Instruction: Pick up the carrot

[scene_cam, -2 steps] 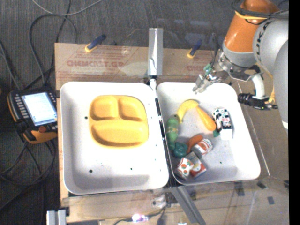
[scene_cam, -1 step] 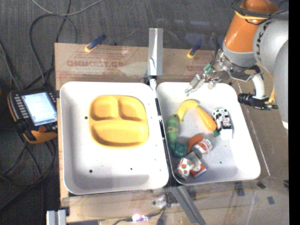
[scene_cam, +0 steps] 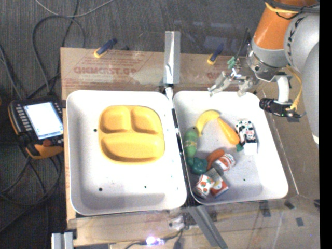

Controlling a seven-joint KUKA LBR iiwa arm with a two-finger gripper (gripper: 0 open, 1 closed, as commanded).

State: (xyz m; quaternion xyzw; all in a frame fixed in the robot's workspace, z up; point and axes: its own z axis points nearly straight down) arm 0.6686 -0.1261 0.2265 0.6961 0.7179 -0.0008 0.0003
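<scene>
End effector (scene_cam: 231, 83) sits above the far rim of the right bin (scene_cam: 270, 183), at the upper right of the camera view, below the arm's orange band (scene_cam: 275, 22). Its two fingers stand apart, with nothing between them. It is well clear of the objects below.

Carrot (scene_cam: 216, 156) lies in the right bin, near the middle of the pile, orange body tilted, touching a green vegetable (scene_cam: 197, 164) at its lower left end and a small red-and-white can (scene_cam: 225, 163) just beside it on the right. Near the front of the bin are two more small red-and-white packages (scene_cam: 210, 185). Farther back lie a yellow banana (scene_cam: 206, 119) and an orange-yellow elongated piece (scene_cam: 229, 130), side by side. A green pear-shaped item (scene_cam: 191, 139) rests against the bin's left wall. A white carton with dark print (scene_cam: 247, 134) lies to the right.

Left bin (scene_cam: 83, 191) holds a yellow compartment tray (scene_cam: 132, 134), centred. A handheld controller (scene_cam: 39, 123) with lit screen rests off the worktop's left edge.
</scene>
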